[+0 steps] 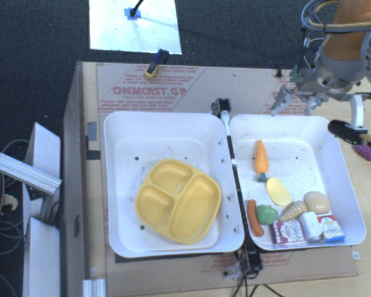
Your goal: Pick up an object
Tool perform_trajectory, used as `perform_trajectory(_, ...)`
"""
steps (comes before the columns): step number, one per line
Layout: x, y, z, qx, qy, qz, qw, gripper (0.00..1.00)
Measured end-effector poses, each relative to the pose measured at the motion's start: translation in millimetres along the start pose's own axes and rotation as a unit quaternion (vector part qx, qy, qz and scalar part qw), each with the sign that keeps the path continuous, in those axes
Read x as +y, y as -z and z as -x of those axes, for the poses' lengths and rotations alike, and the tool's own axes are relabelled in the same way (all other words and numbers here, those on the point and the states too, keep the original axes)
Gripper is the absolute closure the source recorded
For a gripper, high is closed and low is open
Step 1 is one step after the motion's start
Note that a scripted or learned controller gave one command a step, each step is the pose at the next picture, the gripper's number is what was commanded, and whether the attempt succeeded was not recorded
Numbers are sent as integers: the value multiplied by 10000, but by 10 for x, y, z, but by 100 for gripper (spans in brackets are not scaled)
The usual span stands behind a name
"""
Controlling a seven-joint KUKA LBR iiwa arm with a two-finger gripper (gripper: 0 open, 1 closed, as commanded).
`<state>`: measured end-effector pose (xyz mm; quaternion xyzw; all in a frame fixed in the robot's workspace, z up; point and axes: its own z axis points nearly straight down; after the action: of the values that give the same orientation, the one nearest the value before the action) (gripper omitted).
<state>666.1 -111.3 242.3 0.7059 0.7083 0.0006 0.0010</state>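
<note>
My gripper (297, 103) hangs over the far rim of the right bin (334, 166), open, with nothing between its fingers. Several toy foods lie in that bin, all nearer the front than the gripper. An orange carrot (261, 156) lies in the middle and a pale yellow slice (278, 191) just in front of it. Along the front are a red sausage (255, 218), a green piece (267, 214), a tan cone (292, 211), a beige lump (316, 201), a red box (287, 232) and a white carton (322, 228).
A yellow divided plate (179, 200) lies in the left bin (130, 135). A purple object (368, 152) rests on the bench right of the right bin. A yellow and dark blue tool (156, 64) lies on the cardboard behind the bins.
</note>
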Motion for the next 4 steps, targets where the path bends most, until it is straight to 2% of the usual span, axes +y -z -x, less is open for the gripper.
perform_trajectory(1, -284, -573, -276, 3, 6, -9, 10000, 0)
perform_trajectory(2, -407, -1390, -255, 3, -10, -16, 10000, 0)
perform_trajectory(3, -408, -1578, -199, 2, -11, -8, 10000, 0)
perform_trajectory(4, -399, -1468, -199, 2, -5, 6, 10000, 100)
